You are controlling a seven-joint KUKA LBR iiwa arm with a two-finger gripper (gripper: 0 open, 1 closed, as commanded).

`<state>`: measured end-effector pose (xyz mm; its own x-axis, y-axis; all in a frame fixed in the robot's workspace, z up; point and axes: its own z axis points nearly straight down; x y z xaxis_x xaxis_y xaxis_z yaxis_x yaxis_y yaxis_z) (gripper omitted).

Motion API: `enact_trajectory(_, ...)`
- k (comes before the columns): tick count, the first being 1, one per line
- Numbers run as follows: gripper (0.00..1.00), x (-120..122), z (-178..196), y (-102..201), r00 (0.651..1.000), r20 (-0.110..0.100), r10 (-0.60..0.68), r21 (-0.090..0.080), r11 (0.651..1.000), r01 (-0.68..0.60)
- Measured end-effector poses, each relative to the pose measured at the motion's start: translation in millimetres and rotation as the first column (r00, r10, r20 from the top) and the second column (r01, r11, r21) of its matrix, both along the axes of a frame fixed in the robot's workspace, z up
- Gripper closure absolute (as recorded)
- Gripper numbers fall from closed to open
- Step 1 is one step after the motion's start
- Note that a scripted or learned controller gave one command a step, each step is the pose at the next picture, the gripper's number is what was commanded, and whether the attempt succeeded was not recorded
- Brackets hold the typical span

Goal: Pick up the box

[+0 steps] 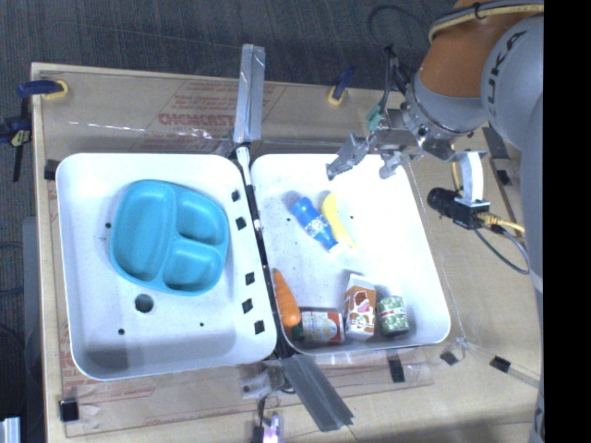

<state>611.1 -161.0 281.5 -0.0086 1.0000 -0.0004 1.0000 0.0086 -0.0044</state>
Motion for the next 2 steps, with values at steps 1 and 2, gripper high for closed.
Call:
enact_trajectory(1,0.00,-45.8,-162.8,4.5,0.992,-0.001,-0.125,0.000,0.992,0.125)
enact_trajectory(2,0.00,-88.9,-188.8,48.9,0.974,0.009,-0.225,-0.006,0.974,0.225)
